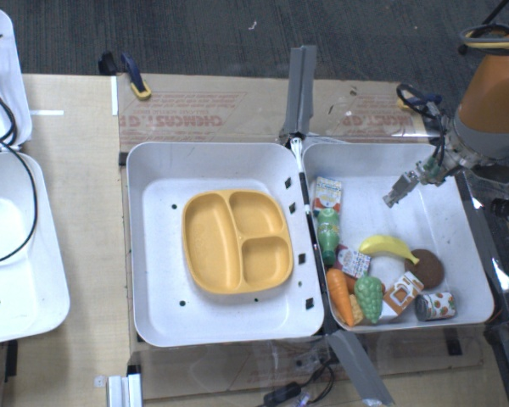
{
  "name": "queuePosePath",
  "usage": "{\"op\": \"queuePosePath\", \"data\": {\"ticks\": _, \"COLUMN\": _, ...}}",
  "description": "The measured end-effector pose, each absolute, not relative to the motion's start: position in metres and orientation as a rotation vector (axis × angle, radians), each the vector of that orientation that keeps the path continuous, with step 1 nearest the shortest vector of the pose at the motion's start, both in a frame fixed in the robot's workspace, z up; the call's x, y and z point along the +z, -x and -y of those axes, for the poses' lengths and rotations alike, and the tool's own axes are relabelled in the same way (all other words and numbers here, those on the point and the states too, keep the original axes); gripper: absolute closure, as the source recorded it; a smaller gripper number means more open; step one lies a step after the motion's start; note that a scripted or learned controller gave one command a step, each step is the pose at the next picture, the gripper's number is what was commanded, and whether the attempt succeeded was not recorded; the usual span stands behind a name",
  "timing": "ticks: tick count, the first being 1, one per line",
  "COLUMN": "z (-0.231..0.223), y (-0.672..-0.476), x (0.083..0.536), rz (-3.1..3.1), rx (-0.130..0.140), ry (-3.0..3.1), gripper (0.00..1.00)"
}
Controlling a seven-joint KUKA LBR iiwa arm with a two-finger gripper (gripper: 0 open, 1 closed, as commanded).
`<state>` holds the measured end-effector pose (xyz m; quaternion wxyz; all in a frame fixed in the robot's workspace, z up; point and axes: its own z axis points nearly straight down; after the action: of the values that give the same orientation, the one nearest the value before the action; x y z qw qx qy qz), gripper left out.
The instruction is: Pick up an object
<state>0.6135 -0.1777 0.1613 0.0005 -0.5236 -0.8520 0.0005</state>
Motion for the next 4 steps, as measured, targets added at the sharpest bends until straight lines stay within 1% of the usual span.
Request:
{"op": "queuePosePath", "data": {"ticks": 1, "z": 0.195, "y": -0.563, "x": 0.090, "rz": 2.839, "rx": 0.000, "ry": 1.343, "gripper": 0.00}}
{"op": "queuePosePath", "data": {"ticks": 2, "z": 0.110, "y": -0.478, "x": 0.088, "rz": 2.938, "rx": 0.000, "ry": 1.096, "gripper": 0.00}}
{"op": "queuePosePath", "data": {"ticks": 3, "z": 0.136, "y": -0.478, "x": 0.089, "rz": 3.000, "rx": -0.001, "ry": 0.926, "gripper": 0.00}}
{"op": "queuePosePath", "data": {"ticks": 4, "z": 0.136, "y": -0.479, "x": 0.095, "rz": 2.995, "rx": -0.004, "ry": 0.933, "gripper": 1.00}}
